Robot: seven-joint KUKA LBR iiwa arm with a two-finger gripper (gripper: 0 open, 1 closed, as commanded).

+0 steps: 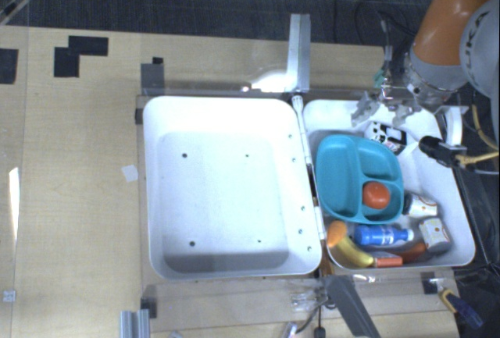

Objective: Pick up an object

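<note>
Claw (384, 104) hangs over the far corner of the right bin (461, 208), above bare white floor. Metal parts glint there, but I cannot tell whether it is spread or pressed together; nothing visible between its parts.

Candidate objects all sit in the right bin, nearer the camera than the claw: a teal divided tray (355, 172) with an orange ball (376, 194) in 1 compartment, a blue bottle (381, 236) lying flat, a yellow banana (351, 252), a small orange fruit (336, 233), a small black-and-white item (387, 135) just beside the tray's far edge. Left bin (223, 184) holds nothing to pick.

Risks, as judgement:
- Descent from the present spot probably meets bin floor or the black-and-white item only; a closing there may catch nothing.
- Tray rim stands proud; a claw coming down on it may tip the tray and roll the ball out.
- The near-edge pile is packed tight; bottle and banana touch, so 2 things may shift at once or slip.

Hard to make out: items at the bin's right side (433, 233) are blurred, identity uncertain. Arm (453, 24) is cut off at the view's edge.
</note>
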